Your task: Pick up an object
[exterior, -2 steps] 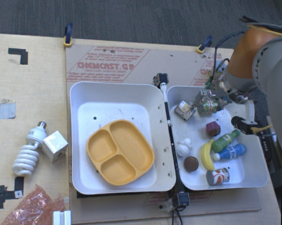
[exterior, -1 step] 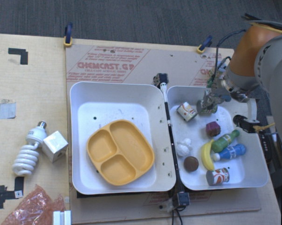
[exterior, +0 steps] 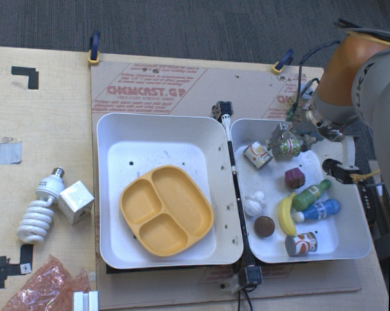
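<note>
My gripper (exterior: 285, 135) hangs over the back of the right bin (exterior: 346, 245), at the end of the grey arm with the orange band (exterior: 351, 62). Directly under it, and touching or nearly touching it, is a small green-and-white can (exterior: 288, 148). Left of the can lies a small carton (exterior: 257, 155). In front of it sit a maroon cube (exterior: 294, 178), a green bottle (exterior: 311, 194), a blue bottle (exterior: 320, 209), a banana (exterior: 284, 215), a brown ball (exterior: 264, 226), a white crumpled item (exterior: 255, 201) and a red can (exterior: 301, 243).
The left bin (exterior: 118, 135) holds a yellow divided plate (exterior: 167, 210). On the bench to the left lie a spiral light bulb (exterior: 39, 209), a white cube (exterior: 76, 200) and a red mesh bag (exterior: 44, 287). A black bracket (exterior: 229, 147) joins the bins.
</note>
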You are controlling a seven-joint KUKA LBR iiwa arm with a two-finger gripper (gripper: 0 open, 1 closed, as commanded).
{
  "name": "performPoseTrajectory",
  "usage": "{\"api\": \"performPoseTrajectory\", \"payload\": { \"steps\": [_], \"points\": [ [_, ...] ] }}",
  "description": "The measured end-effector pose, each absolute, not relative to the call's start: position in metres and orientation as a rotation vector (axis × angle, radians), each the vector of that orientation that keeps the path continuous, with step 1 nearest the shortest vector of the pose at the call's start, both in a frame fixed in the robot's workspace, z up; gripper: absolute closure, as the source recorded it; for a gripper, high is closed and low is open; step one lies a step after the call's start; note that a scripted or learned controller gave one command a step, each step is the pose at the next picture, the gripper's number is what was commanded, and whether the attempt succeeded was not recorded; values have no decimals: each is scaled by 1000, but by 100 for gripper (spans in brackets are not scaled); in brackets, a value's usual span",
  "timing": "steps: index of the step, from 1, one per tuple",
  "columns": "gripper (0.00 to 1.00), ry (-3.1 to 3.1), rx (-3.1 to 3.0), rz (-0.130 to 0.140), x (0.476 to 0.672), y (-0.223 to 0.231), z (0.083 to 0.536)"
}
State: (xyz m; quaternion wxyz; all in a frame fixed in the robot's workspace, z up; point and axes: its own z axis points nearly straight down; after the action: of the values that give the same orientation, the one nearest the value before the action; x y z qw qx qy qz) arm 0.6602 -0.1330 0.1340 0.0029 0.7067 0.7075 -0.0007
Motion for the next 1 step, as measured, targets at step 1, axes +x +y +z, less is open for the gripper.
{"api": "performPoseTrajectory", "payload": {
  "steps": [1],
  "points": [
    [0,2219,2221,-1,659,-160,93]
  ]
}}
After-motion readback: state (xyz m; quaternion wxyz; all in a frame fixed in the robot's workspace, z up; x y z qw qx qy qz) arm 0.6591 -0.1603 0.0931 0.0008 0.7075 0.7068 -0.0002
